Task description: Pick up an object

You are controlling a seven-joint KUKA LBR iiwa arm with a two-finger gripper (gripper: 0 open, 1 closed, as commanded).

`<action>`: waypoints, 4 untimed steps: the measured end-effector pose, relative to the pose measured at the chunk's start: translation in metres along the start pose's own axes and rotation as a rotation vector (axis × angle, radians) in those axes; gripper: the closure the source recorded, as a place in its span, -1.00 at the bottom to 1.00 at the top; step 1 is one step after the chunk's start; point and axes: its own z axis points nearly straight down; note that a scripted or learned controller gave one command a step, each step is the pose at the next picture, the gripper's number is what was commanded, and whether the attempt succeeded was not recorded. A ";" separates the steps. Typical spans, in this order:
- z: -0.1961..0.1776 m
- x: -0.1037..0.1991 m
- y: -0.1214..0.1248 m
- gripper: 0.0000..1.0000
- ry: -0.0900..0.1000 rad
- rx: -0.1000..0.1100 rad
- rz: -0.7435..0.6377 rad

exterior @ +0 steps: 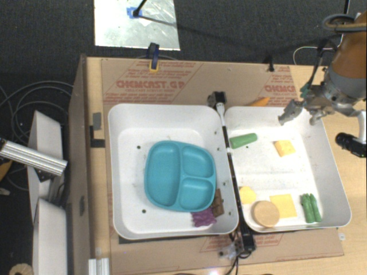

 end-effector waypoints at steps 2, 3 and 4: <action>0.132 -0.036 0.000 -1.00 0.000 0.001 0.002; 0.120 -0.036 0.002 1.00 -0.001 -0.004 0.001; 0.117 -0.053 -0.052 1.00 0.000 0.004 0.004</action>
